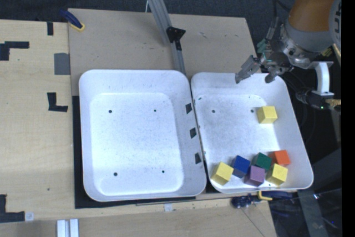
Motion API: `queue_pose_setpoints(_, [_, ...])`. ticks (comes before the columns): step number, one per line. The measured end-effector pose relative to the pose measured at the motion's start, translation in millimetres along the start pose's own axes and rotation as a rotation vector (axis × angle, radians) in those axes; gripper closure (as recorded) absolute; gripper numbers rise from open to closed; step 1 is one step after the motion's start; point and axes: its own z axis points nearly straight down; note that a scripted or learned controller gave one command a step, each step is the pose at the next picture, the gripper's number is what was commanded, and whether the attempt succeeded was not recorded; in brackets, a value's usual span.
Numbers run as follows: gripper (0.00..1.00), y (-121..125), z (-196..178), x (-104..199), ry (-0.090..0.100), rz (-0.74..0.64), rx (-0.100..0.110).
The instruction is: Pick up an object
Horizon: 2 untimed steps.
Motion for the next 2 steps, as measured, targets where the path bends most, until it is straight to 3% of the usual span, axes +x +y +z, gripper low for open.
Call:
queue_pose_setpoints(1, [0.0,0.0,-0.1,0.0,0.0,0.0,0.0])
queue_pose_setpoints(2, [0.0,-5.1,44.7,2.7,-0.001,0.001,0.004])
